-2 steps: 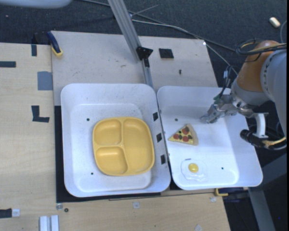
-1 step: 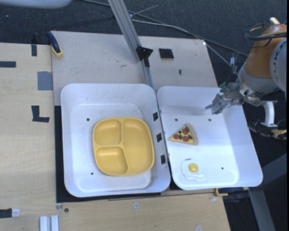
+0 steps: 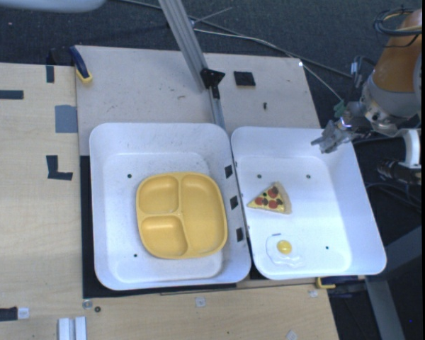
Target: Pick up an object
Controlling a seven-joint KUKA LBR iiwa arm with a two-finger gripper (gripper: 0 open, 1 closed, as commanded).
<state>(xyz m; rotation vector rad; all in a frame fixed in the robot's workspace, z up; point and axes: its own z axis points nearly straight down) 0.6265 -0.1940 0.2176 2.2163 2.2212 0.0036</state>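
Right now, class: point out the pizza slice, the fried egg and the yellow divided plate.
pizza slice (image 3: 271,199), camera view, on its topped middle.
fried egg (image 3: 283,247), camera view, on the yolk.
yellow divided plate (image 3: 160,193), camera view, in its upper left compartment.

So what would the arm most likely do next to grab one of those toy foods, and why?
Probably swing the gripper left and down over the pizza slice. It hovers at the right bin's upper right rim, holding nothing, and the slice is the nearer item; the fried egg lies farther away.
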